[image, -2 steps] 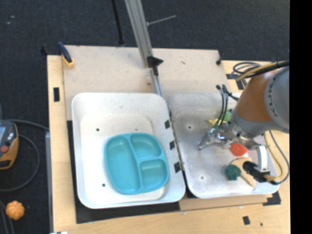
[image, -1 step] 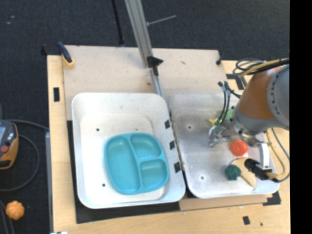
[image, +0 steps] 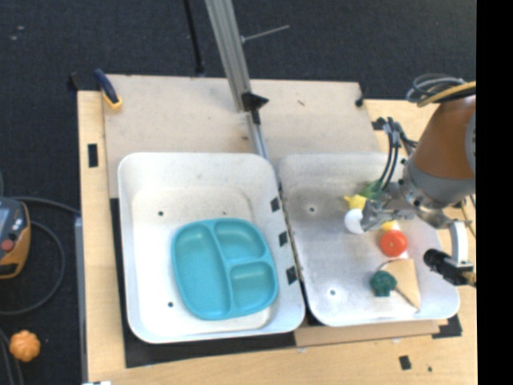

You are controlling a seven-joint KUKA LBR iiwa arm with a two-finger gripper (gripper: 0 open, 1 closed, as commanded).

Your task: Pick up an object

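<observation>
From the camera above, the surface [image: 184, 111] carries two shallow white bins side by side, and the arm [image: 445, 147], grey with an orange band, comes in from the right and reaches down over the right bin [image: 321, 295]. Its claw [image: 370, 215] hangs low over the upper middle of that bin; whether it is released or clenched cannot be told at this angle, and nothing can be seen caught in it. Touching or just beside the claw on its left is a small white ball [image: 353, 222], with a yellow piece [image: 353, 202] just above the ball and a bit of green [image: 372, 188] showing close above the claw, partly hidden by cables. Just to the claw's lower right lies a red-orange round thing [image: 393, 243], like a small tomato, with a lighter top. Further below the claw, near the bin's lower right corner, a tan wedge [image: 407, 283] lies flat, and a dark green lump [image: 382, 283] sits touching the wedge's left edge. Well apart from the claw, to its left, the left bin [image: 144, 183] holds a light blue divided plate [image: 224, 268] with three sections, lying in the bin's lower half; the sections look bare. Far to the claw's lower left, off both bins and beyond the edge of the surface, a small orange pumpkin-like thing [image: 24, 345] rests.
</observation>
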